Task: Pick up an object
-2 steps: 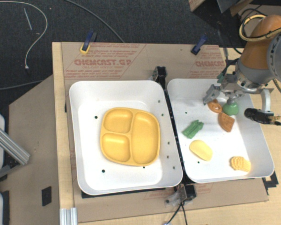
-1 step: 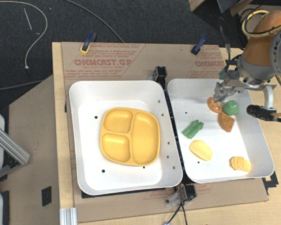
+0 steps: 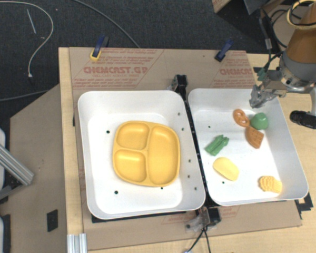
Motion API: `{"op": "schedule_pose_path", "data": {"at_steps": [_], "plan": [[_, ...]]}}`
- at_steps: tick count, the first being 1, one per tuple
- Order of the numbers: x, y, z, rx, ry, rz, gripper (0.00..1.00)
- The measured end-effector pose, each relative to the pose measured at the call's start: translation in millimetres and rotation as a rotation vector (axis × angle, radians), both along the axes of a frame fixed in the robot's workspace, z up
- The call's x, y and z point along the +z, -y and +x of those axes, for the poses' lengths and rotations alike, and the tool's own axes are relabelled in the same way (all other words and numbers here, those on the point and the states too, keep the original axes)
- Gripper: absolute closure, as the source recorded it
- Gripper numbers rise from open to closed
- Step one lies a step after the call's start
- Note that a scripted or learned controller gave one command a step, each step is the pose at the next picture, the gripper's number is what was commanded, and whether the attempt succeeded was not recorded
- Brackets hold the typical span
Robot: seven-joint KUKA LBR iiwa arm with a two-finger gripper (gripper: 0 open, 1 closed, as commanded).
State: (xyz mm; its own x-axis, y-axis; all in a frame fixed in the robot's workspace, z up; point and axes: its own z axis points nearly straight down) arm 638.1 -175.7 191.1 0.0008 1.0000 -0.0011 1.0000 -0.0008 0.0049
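Your hand (image 3: 259, 100) hangs over the far right corner of the right bin (image 3: 295, 165), just beside the green ball (image 3: 259, 121) and the orange pretzel (image 3: 241, 118); you cannot tell how it is set. Nearer lie a brown waffle piece (image 3: 255, 137), green beans (image 3: 216, 144), a yellow lemon (image 3: 226, 168) and yellow corn (image 3: 270, 184). The left bin (image 3: 95, 120) holds a yellow divided plate (image 3: 146, 153).

You had a tabletop (image 3: 305, 136) of pale wood, covered by a printed cardboard sheet (image 3: 121, 67) held at its far edge by two blue clamps (image 3: 99, 46). On the sheet sat two shallow white bins side by side: the left bin (image 3: 95, 141) and the right bin (image 3: 289, 162), their inner rims touching.
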Motion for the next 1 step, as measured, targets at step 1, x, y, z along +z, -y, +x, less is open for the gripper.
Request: {"op": "schedule_pose_path", "data": {"at_steps": [1], "plan": [[46.0, 0.1, 1.4, 0.002, 0.002, 0.000, 1.00]]}}
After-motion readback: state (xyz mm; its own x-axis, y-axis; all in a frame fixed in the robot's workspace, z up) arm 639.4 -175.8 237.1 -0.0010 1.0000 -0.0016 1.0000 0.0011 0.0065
